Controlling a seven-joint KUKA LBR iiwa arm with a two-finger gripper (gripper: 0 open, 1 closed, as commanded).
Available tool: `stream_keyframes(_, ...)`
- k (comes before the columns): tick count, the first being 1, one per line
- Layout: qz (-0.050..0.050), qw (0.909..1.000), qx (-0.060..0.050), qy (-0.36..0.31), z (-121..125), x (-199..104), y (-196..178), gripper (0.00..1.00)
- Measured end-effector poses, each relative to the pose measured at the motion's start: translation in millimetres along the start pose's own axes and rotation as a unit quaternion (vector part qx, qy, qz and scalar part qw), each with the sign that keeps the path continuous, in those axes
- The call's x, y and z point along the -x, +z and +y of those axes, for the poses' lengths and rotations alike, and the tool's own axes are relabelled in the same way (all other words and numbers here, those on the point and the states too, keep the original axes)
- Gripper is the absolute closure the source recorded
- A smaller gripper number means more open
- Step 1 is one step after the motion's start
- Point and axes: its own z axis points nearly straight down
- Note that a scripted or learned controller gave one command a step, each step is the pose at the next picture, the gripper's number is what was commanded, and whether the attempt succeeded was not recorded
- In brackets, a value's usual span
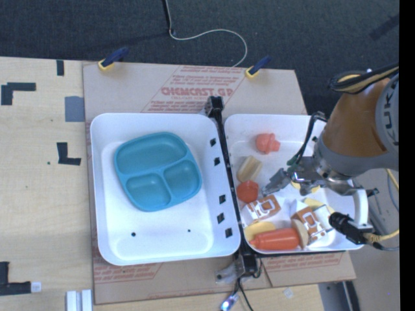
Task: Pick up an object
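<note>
From the overhead camera view you have two white bins side by side, the left bin (104, 193) and the right bin (285, 123), meeting at a black divider (222, 167) that runs between them.

Count the left bin first: it holds one thing, a blue divided plate (157, 170) with three compartments, lying toward the bin's far-left part, well apart from the divider.

In the right bin you can count about seven pieces of toy food. One pink lumpy piece (266, 142) lies toward the far side. One beige wedge (249, 168) lies near the divider, and one small red round piece (247, 191) sits just nearer than it. Two white-and-orange patterned pieces show: one (264, 207) just nearer than the red round piece, one (311, 224) toward the bin's near-right corner. One long red sausage-like piece (279, 240) lies along the near wall, with one yellow piece (258, 227) touching its left end.

The gripper (280, 180) hangs over the middle of the right bin, right of the red round piece and above the first patterned piece. Its dark fingers are spread apart, and you can see nothing between them. The arm (360, 131), orange-banded, comes in from the right over the bin's right wall.
</note>
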Motion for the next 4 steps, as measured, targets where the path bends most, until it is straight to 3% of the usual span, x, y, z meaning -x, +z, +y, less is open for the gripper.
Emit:
stream_keyframes(1,0.000,1.0000,-0.001,-0.001,0,-1,-10,1.00)
stream_keyframes(2,0.001,1.0000,-0.002,-0.003,-17,-72,8,1.00)
stream_keyframes(3,0.002,1.0000,0.006,-0.005,-14,-138,-112,1.00)
stream_keyframes(4,0.001,1.0000,0.004,-0.003,-15,-181,-186,1.00)
